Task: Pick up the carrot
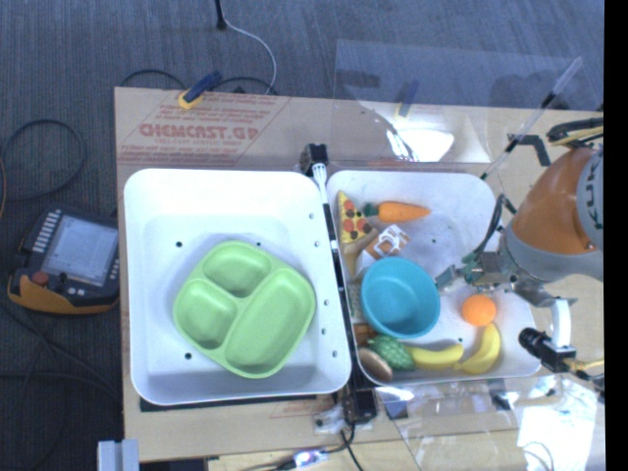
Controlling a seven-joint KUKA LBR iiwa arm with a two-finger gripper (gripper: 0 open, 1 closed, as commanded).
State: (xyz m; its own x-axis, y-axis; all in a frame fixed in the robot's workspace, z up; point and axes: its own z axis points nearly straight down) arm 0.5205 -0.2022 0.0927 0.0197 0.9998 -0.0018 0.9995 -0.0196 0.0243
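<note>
The carrot (402, 211), orange with a green top, lies near the far wall of the right bin (461, 186), its tip pointing right. My gripper (463, 272) hangs low over the right half of that bin, between the blue bowl (399, 297) and the orange (479, 309). It is well to the front right of the carrot and apart from it. The grey arm with its orange band (554, 214) comes in from the right.
A pizza slice (350, 225) and a small white-and-red item (391, 238) lie next to the carrot. A banana (463, 352), a green fruit (391, 349) and a brown item (373, 364) line the front wall. The left bin (157, 204) holds a green divided plate (245, 307).
</note>
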